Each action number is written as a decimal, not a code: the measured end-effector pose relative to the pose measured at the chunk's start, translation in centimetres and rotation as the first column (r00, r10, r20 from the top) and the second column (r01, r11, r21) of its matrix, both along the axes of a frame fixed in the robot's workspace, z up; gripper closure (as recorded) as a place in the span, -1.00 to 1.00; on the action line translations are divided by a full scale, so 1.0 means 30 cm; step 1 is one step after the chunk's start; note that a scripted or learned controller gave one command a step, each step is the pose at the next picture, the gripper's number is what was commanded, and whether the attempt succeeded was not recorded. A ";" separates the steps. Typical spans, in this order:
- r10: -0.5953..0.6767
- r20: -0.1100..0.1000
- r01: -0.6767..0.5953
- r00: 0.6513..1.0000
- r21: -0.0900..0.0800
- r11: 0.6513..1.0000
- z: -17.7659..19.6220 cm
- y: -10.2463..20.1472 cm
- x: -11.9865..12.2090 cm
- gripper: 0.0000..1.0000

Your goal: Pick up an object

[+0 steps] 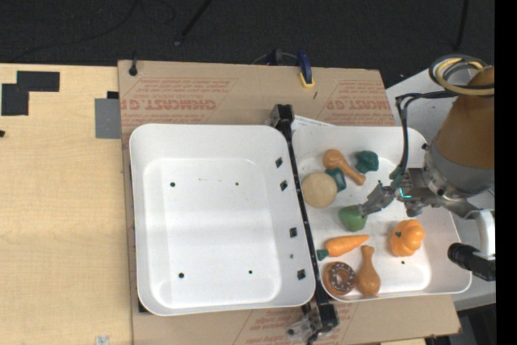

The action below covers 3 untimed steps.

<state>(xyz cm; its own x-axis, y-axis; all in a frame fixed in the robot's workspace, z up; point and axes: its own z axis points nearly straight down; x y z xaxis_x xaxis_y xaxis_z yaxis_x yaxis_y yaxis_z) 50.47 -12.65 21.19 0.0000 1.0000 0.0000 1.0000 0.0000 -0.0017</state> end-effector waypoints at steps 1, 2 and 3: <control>0.002 -0.008 -0.002 1.000 0.003 1.000 -0.423 0.095 0.154 -1.00; -0.007 -0.005 0.007 1.000 0.002 1.000 -0.369 0.082 0.153 1.00; 0.005 0.017 -0.005 1.000 -0.001 1.000 0.270 0.176 0.318 1.00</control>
